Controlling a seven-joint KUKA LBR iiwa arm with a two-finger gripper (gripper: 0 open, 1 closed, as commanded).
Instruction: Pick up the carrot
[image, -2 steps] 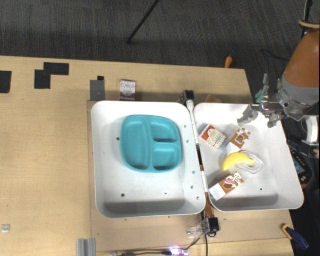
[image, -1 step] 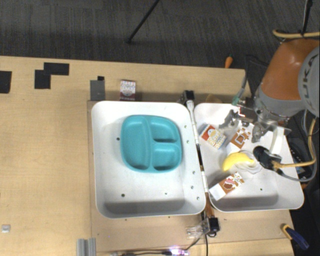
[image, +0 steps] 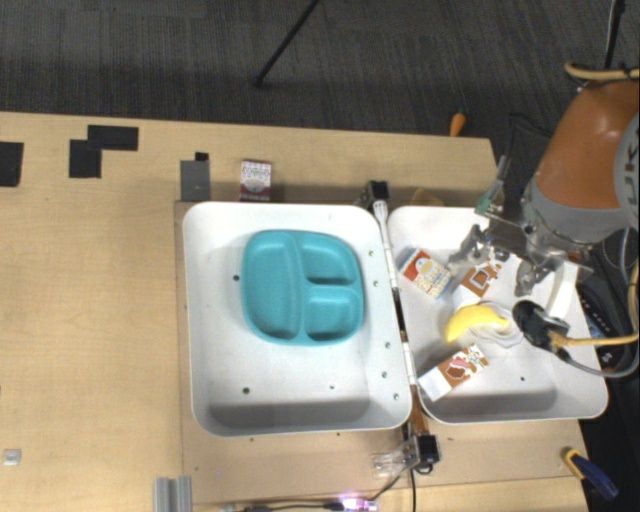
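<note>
Pincer (image: 500, 262) low over the right bin (image: 590, 405), carrot not yet located.
We cannot tell whether the pincer is spread or pressed together; it hangs near the bin's far right corner with a small packet (image: 487, 281) just under it, and we see nothing gripped. Where the carrot lies we cannot say: the arm (image: 590, 150) covers the bin's right edge and may hide it. A small orange tip (image: 457, 124) past the bench's far edge is too small to name. To do this well, we judge the arm should find the carrot first, then descend clear of the banana (image: 475, 322) and the other packets (image: 428, 272). The teal tray (image: 300, 285) fills the left bin (image: 215, 400).
</note>
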